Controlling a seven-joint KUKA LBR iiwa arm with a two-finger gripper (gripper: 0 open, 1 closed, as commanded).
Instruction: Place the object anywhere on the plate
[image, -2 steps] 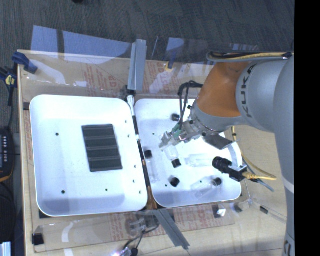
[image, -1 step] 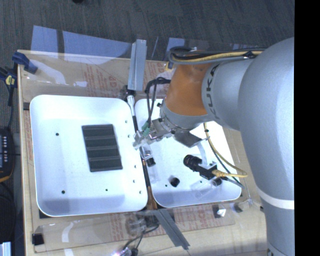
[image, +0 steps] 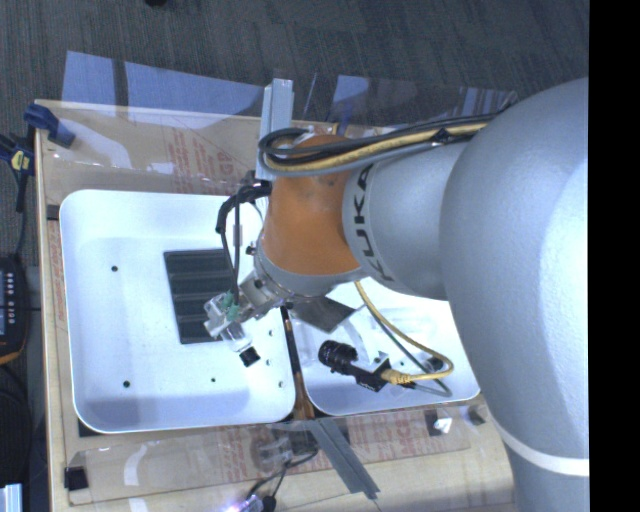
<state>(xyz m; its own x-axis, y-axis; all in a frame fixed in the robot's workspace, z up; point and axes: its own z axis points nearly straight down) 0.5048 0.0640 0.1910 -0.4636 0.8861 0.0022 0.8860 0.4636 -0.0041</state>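
Observation:
A dark ribbed square plate (image: 197, 292) lies flat in the left white bin (image: 110, 330), right of the bin's middle. My gripper (image: 232, 328) hangs from the orange wrist band (image: 305, 225) over the plate's lower right corner, close to the bin floor. A small green bit (image: 231, 306) shows at the gripper's tip, against the plate's right edge. It is too small for me to tell what it is or whether it is gripped. The wrist hides the plate's upper right corner.
The right white bin (image: 400, 400) lies mostly under the arm's grey body (image: 500, 220). A black connector (image: 340, 356) and a yellow cable (image: 420, 374) hang over it. A ridge (image: 292, 370) divides the two bins. The left bin's left half is bare white floor.

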